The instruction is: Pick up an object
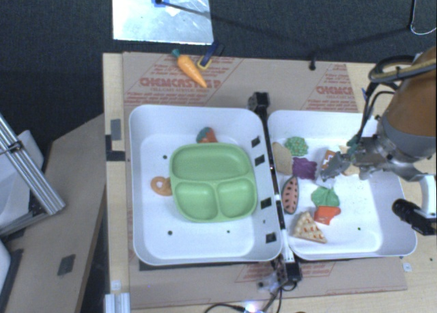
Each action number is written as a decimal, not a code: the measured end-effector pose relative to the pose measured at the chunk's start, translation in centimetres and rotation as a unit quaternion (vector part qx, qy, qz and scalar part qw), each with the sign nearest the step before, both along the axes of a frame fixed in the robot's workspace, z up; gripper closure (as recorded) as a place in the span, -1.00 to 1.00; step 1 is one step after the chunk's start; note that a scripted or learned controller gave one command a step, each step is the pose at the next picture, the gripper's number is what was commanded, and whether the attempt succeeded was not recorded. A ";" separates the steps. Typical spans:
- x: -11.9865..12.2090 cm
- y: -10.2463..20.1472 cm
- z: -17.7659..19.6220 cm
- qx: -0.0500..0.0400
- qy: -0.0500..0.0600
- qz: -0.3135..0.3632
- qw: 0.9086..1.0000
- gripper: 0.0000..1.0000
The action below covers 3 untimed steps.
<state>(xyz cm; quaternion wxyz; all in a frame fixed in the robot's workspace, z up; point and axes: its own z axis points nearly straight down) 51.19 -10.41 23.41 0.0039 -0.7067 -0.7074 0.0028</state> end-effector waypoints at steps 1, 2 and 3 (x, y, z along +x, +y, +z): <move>0.2 0.0 0.5 -0.001 -0.005 0.001 1.000 -1.00; -0.3 0.8 -4.4 0.000 -0.004 0.000 1.000 -1.00; 0.4 0.4 -9.1 0.000 -0.003 0.000 1.000 -1.00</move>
